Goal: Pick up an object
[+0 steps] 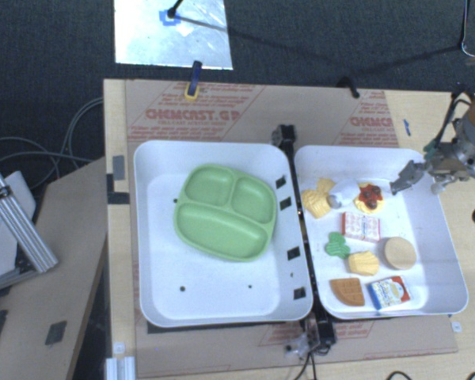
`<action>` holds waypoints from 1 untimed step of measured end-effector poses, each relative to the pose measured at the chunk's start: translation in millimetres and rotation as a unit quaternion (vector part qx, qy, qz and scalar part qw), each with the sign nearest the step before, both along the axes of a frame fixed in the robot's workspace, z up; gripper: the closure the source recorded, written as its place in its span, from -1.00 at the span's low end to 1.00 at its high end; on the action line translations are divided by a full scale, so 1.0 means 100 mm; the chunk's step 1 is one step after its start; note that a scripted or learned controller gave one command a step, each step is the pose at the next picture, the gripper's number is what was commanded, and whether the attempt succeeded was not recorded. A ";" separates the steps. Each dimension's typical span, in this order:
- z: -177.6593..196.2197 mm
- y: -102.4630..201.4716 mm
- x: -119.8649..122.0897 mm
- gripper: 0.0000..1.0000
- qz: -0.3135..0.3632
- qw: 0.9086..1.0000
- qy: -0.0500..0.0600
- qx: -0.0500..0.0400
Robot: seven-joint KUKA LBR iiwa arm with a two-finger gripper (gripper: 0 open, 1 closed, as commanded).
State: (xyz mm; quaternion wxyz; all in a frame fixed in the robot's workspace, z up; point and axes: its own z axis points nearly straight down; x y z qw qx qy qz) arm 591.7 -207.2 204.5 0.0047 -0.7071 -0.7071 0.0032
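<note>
The right bin (451,279) holds several small toy foods: a yellow piece (316,203), a red and yellow piece (370,197), a red-and-white packet (361,227), a green piece (338,246), a tan round disc (399,252), an orange wedge (347,290) and a blue-and-white carton (389,291). My gripper (418,184) hangs over the bin's far right corner, to the right of the red and yellow piece. Its fingers are spread open and hold nothing.
The left bin (154,291) bears a green divided plate (226,212). A black clip strip (291,212) runs between the two bins. Cardboard lies under both bins, and cables and a metal frame (16,220) lie to the left.
</note>
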 end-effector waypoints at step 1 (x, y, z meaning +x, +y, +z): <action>0.08 0.01 0.03 -1.00 0.002 1.000 -0.006 -0.001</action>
